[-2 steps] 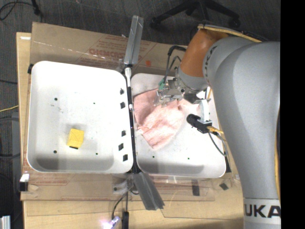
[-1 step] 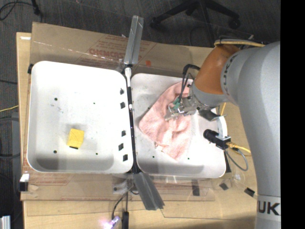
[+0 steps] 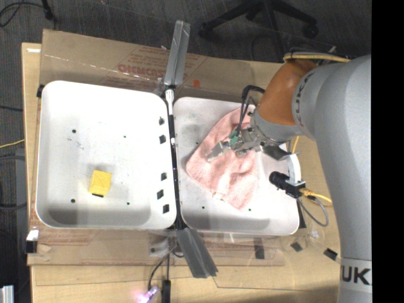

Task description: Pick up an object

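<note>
A pink cloth [image 3: 222, 164] lies crumpled in the right bin [image 3: 278, 216], spreading from its centre toward the upper right. My gripper [image 3: 228, 145] reaches in from the right and sits low on top of the cloth's middle. One metal finger [image 3: 219, 148] points left across the fabric. A small yellow block [image 3: 100, 182] rests in the left bin [image 3: 63, 106], near its lower left part, far from the gripper.
A grey divider bar [image 3: 172, 100] runs between the two bins. The arm's grey body and orange band [image 3: 278, 96] cover the right bin's upper right corner. A black cable fitting [image 3: 287, 183] with yellow wire sits at the right rim. Cardboard lies under the bins.
</note>
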Available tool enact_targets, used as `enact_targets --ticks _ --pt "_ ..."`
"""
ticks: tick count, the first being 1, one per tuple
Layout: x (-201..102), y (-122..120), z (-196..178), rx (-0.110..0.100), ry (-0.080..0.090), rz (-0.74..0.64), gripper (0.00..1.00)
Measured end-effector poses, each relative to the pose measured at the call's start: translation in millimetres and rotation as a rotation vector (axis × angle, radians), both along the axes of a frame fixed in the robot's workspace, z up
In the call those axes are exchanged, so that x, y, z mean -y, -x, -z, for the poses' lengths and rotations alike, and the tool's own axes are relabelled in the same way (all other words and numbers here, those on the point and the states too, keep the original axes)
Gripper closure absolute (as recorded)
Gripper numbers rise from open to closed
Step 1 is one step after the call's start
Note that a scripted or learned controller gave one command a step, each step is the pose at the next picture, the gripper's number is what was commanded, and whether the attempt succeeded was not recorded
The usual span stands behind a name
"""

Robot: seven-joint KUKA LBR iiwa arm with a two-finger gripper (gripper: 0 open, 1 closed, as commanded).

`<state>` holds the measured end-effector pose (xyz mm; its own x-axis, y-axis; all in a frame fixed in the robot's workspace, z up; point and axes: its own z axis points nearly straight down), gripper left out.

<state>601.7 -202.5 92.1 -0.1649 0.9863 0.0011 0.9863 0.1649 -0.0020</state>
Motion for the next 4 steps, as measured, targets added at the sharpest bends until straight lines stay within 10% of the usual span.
enact_targets --ticks 1,2,3,4 --pt "-0.6 -0.4 -9.7 -0.002 0.000 -0.004 1.00" --pt "4.0 -48.3 -0.4 0.001 0.000 0.361 1.00" --pt "3.6 -48.2 0.0 0.000 0.000 0.360 0.00" --pt "-14.7 -55.3 0.7 -0.003 -0.001 -0.002 0.00"
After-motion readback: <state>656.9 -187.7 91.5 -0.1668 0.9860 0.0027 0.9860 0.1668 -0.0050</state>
